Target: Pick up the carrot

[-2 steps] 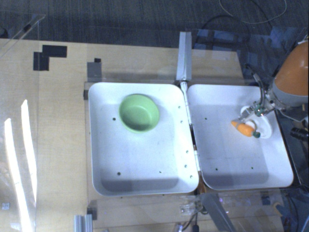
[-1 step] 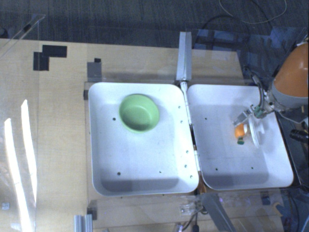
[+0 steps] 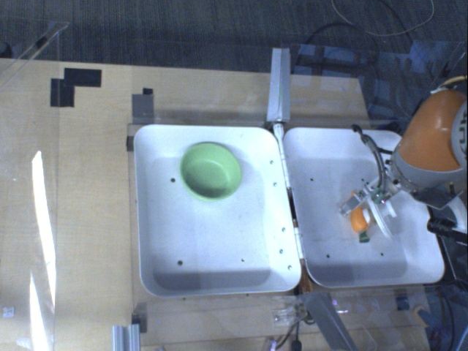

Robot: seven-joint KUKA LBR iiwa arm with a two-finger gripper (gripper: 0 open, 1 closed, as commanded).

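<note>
The carrot (image 3: 358, 222) is a small orange piece with a green end, lying in the right white bin (image 3: 329, 258) toward its right side. My gripper (image 3: 363, 212) is down in that bin right over the carrot, its metal fingers on either side of the orange piece. The arm with its orange band (image 3: 433, 137) reaches in from the right. I cannot tell whether the fingers press on the carrot or stand apart from it.
A green bowl (image 3: 211, 170) sits at the back of the left white bin (image 3: 212, 269). A metal divider (image 3: 280, 86) rises behind the seam between the bins. Cables run along the arm at the right bin's far corner.
</note>
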